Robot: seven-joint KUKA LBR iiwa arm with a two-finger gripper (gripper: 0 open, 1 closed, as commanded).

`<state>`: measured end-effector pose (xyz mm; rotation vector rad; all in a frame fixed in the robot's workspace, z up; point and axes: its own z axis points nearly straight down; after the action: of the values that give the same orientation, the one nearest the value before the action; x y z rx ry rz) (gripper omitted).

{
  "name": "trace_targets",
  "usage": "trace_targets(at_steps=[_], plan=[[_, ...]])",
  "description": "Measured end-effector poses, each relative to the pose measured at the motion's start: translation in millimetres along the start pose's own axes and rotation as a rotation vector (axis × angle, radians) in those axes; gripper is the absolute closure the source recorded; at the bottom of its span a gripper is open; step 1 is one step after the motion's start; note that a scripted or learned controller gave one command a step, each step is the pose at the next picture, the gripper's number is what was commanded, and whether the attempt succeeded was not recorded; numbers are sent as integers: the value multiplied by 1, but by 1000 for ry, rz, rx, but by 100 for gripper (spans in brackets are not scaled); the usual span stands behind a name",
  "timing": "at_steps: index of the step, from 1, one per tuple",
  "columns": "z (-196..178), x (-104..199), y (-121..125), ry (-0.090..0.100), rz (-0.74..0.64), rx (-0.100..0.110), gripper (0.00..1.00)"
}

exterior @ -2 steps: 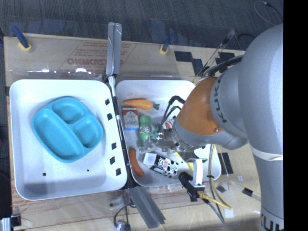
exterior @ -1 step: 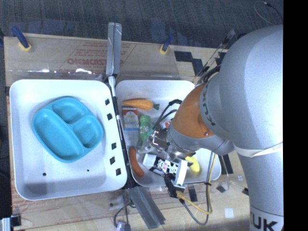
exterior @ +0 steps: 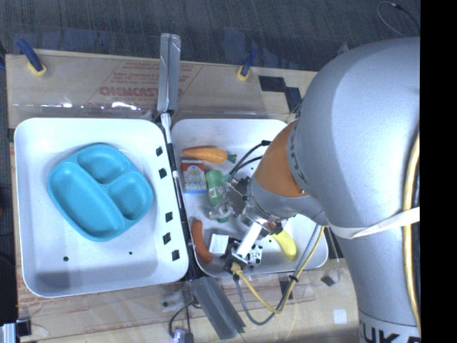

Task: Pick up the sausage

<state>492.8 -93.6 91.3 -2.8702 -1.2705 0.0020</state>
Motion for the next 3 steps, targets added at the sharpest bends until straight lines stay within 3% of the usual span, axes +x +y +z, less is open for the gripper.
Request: trace_targets(at_steps=[1, 2, 3], plan=[[-6, -4, -7, 16, 238, -22, 0], [-7, -6, 3, 21, 446, -23, 0], [1, 13, 53, -2, 494, 4, 0]])
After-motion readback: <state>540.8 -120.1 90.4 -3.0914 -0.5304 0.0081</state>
